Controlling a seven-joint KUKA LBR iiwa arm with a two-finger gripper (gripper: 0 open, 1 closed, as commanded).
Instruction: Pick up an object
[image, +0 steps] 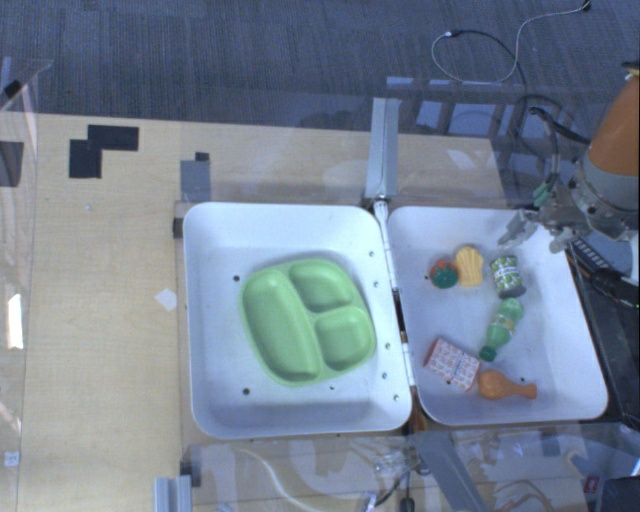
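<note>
I see two white bins side by side on the bench, and my arm (615, 160) comes in from the right. The left bin (215, 300) holds a green plate (308, 320) with three parts, sitting in the middle. The right bin (570, 370) holds all the small toys, so I think that is why my gripper (540, 218) hangs over its far right corner. It is above the toys and touches none of them, and it holds nothing that I can see. I cannot tell if it is wide or narrow (it is small and blurry from up here). The toy closest to it is a little green can (506, 276) with a light label, just below it. Left of the can sit a yellow toy (468, 265) and a red and green one (444, 274), touching. Nearer to me lie a green bottle (501, 327), a pink checked block (452, 364) and an orange toy (505, 386) shaped like a chicken leg. I guess the can is easiest to grab.
</note>
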